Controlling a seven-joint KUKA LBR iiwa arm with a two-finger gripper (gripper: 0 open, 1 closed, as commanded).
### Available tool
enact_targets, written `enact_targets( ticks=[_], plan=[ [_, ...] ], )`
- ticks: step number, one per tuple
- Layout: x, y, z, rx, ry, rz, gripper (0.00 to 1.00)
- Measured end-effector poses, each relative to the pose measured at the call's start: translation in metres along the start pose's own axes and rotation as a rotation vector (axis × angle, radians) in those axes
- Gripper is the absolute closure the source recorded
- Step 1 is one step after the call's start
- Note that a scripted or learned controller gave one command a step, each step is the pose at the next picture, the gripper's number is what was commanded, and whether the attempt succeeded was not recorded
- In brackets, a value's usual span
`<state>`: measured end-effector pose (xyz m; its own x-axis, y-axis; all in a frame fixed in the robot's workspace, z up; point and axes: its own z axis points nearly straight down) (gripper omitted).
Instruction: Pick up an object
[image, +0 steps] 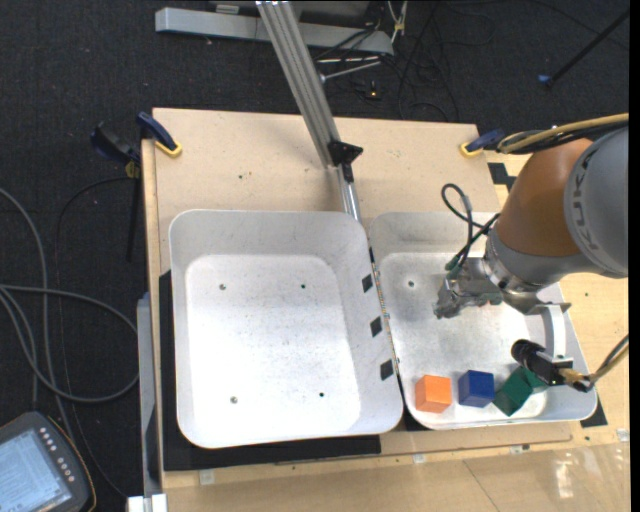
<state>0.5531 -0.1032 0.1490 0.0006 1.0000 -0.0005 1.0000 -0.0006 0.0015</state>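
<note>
Three blocks lie in a row along the near edge of the right bin (420, 245): an orange block (433, 392), a blue block (477, 388) and a green block (516, 391). My gripper (447, 303) hangs over the middle of that bin, up and away from the blocks, roughly above the orange one's far side. Nothing shows between its fingers, and I cannot tell how they stand.
The left bin (265, 325) lies beside the right one, with only a thin ridge between them. A slanted metal bar (310, 95) reaches down from the top to the bins' far edges. Clamps sit at the bench's far corners.
</note>
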Motion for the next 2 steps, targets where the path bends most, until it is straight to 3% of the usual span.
enact_targets(
  ticks=[1, 2],
  plan=[
    [-0.0045, -0.0019, -0.0622, -0.006, -0.001, -0.002, 1.00],
    [-0.0044, -0.0016, -0.0523, 0.002, -0.001, -0.001, 1.00]
  ],
)
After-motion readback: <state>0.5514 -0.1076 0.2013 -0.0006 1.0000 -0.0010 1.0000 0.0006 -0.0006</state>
